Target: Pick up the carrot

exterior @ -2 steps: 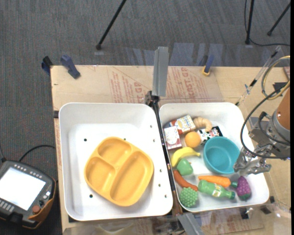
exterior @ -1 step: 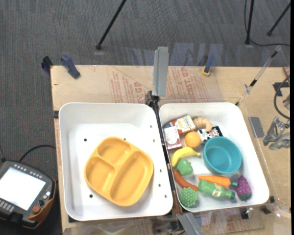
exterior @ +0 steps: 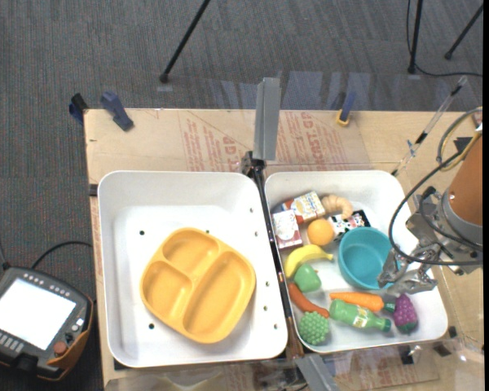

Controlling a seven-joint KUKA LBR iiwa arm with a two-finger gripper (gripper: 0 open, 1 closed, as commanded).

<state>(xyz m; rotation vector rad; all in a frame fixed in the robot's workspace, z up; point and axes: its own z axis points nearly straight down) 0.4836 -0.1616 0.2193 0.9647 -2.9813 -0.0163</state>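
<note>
The carrot lies untouched in the right bin, between the teal bowl and the green bottle. The pincer hovers just beside it, narrow and holding nothing; the whole grasp remains.

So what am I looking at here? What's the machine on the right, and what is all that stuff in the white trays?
One camera looks down at a slant on a bench with two white bins. The grey and orange thing at the right is a robot arm; its gripper hangs low over the right bin, near the teal bowl. That bin holds toy food: a carrot, banana, orange, purple grapes, a green bottle and small boxes. The left bin holds a yellow divided plate. I see nothing held by the gripper.
</note>
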